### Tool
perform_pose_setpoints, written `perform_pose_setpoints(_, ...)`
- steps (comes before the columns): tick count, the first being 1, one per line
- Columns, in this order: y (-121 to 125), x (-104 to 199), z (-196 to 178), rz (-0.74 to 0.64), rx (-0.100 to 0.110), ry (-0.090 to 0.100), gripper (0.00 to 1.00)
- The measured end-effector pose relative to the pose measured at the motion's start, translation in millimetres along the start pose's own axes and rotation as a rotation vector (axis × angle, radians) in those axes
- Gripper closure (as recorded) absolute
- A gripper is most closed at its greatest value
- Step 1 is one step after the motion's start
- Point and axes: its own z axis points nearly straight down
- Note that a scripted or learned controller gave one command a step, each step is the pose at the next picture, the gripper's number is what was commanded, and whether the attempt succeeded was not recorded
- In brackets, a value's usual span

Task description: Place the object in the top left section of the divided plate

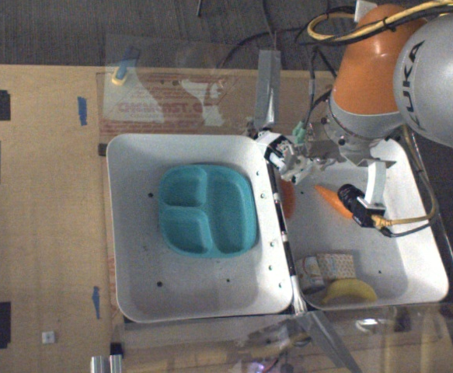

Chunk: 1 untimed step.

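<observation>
A: Presently, item one?
B: Divided plate (208,210), teal, centre of the left bin (133,270); nothing lies in any section.
A: Candidate objects?
B: Right bin (420,270): carrot (329,198) mid-frame, banana (349,291) and a patterned packet (329,267) at the lower edge.
A: Tool?
B: Gripper (288,162) low at the right bin's upper-left corner; whether it is apart or together, cannot tell. Nothing seen held; pickup and placement both outstanding, by my reckoning.

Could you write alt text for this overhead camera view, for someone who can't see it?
A grey and orange robot arm reaches over the right white bin, which holds a banana and a carrot. The left bin holds a teal divided plate.
</observation>
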Motion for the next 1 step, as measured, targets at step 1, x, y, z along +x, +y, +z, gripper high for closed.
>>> perform_pose_setpoints(1, -7.6, 14.0, 21.8, -0.044, 0.000, 0.000, 1.00)
